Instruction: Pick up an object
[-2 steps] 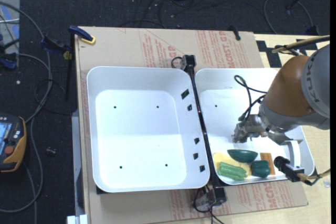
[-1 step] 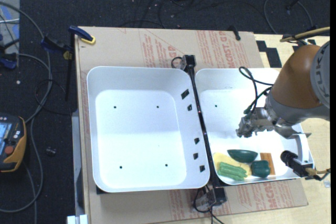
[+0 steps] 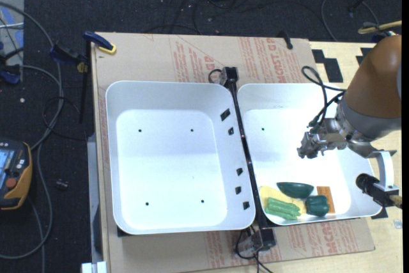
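My gripper (image 3: 308,148) hangs over the middle of the right bin (image 3: 275,105), reaching in from the right below the orange-banded wrist. Nothing shows between its tips. Along the bin's near edge lies a cluster of small objects: a dark green bowl-like piece (image 3: 295,188), a light green ridged piece (image 3: 282,208), a yellow piece (image 3: 269,193) under them, a dark green block (image 3: 317,204) and an orange-brown piece (image 3: 324,192). The gripper is above and slightly behind this cluster, apart from it.
The left bin (image 3: 167,105) stands beside the right one, joined by a black divider strip (image 3: 239,137) with clips. Both rest on a cardboard-covered bench (image 3: 192,54). Cables and a blue-yellow clamp (image 3: 99,41) lie beyond the bench's far left corner.
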Robot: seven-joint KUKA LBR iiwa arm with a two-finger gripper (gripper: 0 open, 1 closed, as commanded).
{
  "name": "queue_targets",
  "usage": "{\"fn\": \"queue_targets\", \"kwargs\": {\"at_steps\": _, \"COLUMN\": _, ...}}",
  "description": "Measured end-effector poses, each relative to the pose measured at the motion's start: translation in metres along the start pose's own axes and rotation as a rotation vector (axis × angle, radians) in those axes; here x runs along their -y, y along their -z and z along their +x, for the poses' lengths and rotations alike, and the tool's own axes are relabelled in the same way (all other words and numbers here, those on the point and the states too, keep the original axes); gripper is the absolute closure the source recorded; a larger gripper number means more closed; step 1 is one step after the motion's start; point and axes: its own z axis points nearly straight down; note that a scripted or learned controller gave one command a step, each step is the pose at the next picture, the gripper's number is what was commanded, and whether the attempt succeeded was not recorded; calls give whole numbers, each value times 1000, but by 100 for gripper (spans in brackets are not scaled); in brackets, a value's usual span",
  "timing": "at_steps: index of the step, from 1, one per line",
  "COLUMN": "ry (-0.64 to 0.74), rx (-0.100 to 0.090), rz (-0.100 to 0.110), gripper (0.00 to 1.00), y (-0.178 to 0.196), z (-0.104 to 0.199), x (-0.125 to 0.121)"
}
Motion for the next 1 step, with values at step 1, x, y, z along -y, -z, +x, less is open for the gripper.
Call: {"fn": "queue_targets", "kwargs": {"at_steps": 1, "ry": 0, "rx": 0, "rz": 3, "gripper": 100, "y": 24, "z": 0, "x": -1}}
